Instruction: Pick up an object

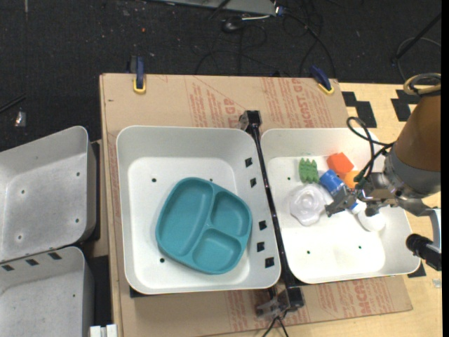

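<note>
In the right bin [337, 255] lie a green toothed block [307, 169], an orange block [340, 162], a blue piece [330, 182], a clear crumpled plastic item [308, 205] and a white piece [370, 221]. My gripper [349, 201] is low over the right bin, between the blue piece and the white piece, just right of the clear plastic item. The dark fingers are blurred against the objects. Nothing shows plainly between them. The arm's grey and orange wrist [421, 146] comes in from the right.
The left bin [140, 258] holds a teal three-compartment tray [204, 225]. A black divider [263, 188] runs between the two bins. A brown board [182, 97] lies under both. White panels [42, 188] sit at the far left.
</note>
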Controlling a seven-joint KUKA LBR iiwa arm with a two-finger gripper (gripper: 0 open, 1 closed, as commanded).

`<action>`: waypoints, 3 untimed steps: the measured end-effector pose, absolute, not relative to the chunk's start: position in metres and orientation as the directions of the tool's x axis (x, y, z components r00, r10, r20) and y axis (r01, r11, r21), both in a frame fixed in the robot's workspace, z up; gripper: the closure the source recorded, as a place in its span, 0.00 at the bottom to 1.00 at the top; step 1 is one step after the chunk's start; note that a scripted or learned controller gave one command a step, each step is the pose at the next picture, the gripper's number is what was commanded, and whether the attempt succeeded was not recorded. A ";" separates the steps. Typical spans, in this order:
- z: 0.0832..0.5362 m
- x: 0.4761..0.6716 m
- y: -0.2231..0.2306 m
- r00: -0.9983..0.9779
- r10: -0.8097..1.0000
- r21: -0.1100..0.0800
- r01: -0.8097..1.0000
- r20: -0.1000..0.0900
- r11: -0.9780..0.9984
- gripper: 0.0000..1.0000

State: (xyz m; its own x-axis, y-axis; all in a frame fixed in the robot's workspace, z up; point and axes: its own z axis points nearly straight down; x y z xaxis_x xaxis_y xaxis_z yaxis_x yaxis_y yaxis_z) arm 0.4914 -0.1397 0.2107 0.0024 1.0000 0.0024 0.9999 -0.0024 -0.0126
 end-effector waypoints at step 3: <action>0.119 0.500 -0.135 0.001 1.000 -0.004 1.000 0.001 -0.001 0.00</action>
